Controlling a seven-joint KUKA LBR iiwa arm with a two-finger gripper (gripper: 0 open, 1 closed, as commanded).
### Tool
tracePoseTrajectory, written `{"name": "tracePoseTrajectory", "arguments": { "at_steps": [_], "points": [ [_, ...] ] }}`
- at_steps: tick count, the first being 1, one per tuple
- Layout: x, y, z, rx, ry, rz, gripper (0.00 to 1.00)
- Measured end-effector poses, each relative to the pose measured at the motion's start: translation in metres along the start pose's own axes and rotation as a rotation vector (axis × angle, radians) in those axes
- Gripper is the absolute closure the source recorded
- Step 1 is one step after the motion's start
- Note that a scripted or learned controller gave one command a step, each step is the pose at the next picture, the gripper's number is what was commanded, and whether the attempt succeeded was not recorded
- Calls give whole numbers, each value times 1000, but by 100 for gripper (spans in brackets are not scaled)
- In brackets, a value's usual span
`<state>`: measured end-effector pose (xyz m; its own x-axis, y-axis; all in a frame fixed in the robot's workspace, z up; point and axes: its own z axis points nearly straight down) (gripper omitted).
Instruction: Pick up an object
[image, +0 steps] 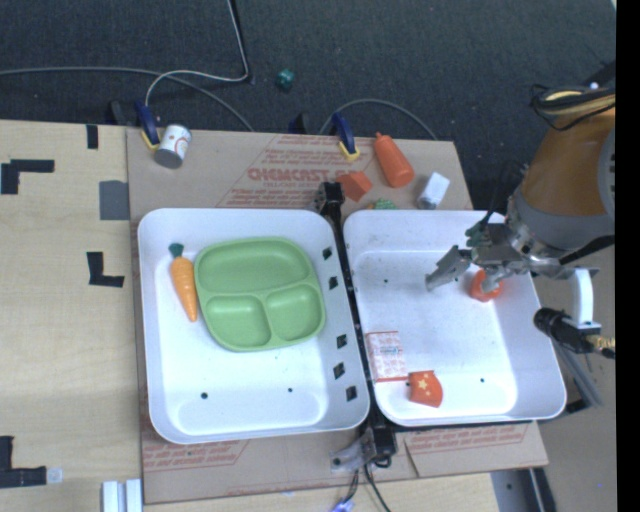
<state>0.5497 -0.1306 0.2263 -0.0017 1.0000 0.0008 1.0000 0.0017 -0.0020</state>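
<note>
- My gripper hangs over the right bin, near its far right side, with my grey arm and its orange band reaching in from the right edge.
- One finger sticks out to the left, low over the bin floor; the other is lost against a small red-orange object just under my wrist.
- I cannot tell whether that object sits between my fingers or merely lies beside them, nor how wide the gap is.
- In the same bin, a red block with a yellow mark lies near the front wall, well apart from my gripper.
- A printed card lies flat near the bin's left wall, just beside the red block.
- The left bin holds a green plate with three compartments, lying flat in the middle.
- A toy carrot lies just left of the plate, its green top pointing to the far side.
- Behind the bins, on the cardboard, lie an orange bottle, a small orange piece and a white cube.
- A white can lies at the cardboard's far left corner, next to a blue clamp; a second clamp sits further right.
</note>
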Motion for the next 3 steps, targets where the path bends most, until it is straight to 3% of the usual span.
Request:
{"name": "tracePoseTrajectory", "arguments": {
  "at_steps": [1, 2, 3],
  "points": [
    [-79, 38, 54, 1, -2, 2, 0],
    [-85, 51, 118, -2, -1, 1, 0],
    [-86, 0, 139, -6, -3, 1, 0]
  ]
}}
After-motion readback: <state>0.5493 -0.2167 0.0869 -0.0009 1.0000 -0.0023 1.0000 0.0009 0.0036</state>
